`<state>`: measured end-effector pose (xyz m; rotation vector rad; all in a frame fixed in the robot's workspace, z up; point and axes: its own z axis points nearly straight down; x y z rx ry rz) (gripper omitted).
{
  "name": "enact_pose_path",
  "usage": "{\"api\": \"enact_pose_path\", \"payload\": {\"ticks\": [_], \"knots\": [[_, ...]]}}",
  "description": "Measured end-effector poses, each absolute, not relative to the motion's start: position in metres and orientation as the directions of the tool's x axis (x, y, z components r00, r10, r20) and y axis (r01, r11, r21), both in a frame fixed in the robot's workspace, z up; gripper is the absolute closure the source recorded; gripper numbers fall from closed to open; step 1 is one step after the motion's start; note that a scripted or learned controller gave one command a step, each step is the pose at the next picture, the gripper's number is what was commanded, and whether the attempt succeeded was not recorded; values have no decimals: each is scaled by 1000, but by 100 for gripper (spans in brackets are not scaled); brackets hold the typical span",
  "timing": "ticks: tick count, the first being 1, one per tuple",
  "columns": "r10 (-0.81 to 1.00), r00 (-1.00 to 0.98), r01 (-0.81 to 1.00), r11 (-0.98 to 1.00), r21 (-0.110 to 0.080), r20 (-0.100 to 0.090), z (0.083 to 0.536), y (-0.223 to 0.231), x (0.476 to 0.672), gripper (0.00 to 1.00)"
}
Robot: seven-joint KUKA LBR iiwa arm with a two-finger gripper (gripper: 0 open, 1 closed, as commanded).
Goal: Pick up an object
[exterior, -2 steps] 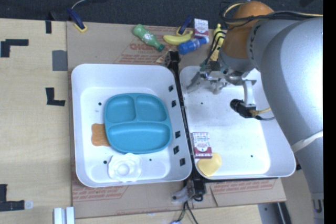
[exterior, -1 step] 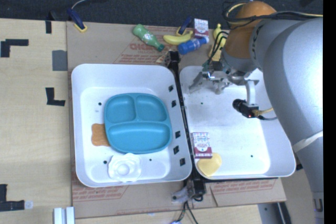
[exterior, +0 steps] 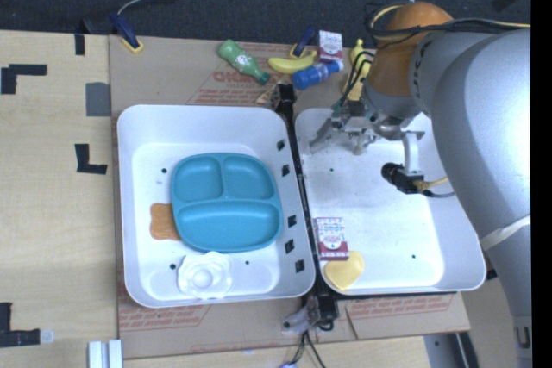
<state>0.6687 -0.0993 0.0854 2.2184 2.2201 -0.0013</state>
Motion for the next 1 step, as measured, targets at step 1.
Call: {"api": "enact_pose_path", "payload": {"ticks": [1], "knots": [[1000,-1,1000,1,2,-3,86,-107,655,0]]}}
